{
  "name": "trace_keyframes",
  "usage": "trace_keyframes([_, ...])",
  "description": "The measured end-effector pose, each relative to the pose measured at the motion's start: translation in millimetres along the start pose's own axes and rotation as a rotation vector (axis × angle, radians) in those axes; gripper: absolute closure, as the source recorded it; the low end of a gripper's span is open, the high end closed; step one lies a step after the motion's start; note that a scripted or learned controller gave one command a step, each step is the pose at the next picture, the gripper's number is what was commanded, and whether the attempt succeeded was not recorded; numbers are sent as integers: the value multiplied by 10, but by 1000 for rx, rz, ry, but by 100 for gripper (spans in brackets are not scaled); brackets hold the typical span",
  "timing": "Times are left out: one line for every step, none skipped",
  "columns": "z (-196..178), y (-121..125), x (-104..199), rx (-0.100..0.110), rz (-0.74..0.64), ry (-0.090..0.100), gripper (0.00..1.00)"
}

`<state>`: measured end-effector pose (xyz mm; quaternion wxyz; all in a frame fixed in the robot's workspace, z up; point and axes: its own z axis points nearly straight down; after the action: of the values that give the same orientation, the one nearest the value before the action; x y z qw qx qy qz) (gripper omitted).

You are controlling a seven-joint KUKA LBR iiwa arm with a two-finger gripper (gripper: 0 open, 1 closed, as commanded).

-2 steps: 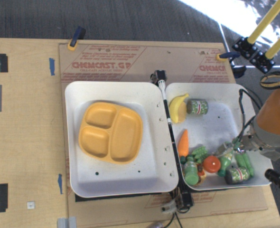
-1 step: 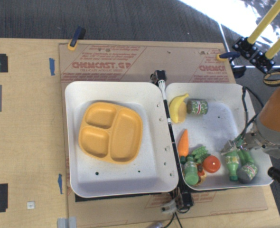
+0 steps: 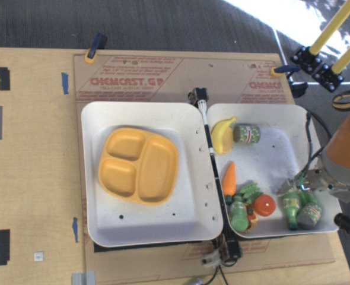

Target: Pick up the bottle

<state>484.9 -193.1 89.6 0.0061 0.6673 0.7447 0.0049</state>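
Gripper (image 3: 298,186) hangs low at the right bin's (image 3: 270,150) near right corner, its grip impossible to read, just over the green bottle (image 3: 292,209) lying beside a grey can (image 3: 308,215); apparently mid-approach, it next needs to settle squarely around that bottle.

The robot's arm (image 3: 348,150) reaches in from the right edge, its orange band uppermost and grey wrist angled down and leftward, with the tool (image 3: 298,186) lowered at the lower right of the view.
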Motion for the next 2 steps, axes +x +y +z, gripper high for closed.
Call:
trace_keyframes([0, -11, -263, -4, -310, 2, 100])
trace_keyframes([-5, 62, 516, -4, -301, -7, 100])
